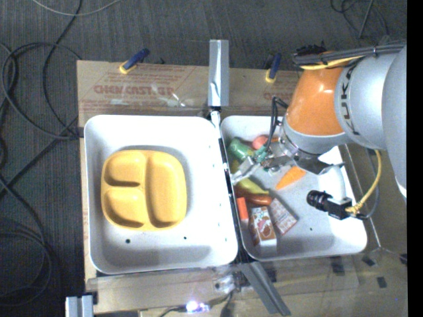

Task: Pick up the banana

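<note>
**Arm works the crowded bin, banana not yet lifted**

The gripper (254,164) hangs low over the left side of the right bin (330,243), among packed toy food; how far its fingers are spread cannot be told, and nothing is seen in their hold. The banana (250,186), seemingly the yellowish piece just below them near the bin's left wall, lies on the floor, so the pick remains ahead. Around it sit a carrot (289,177), a green item (238,149) and small boxes (263,226). The left bin (198,243) holds a yellow tray (144,189).
</note>
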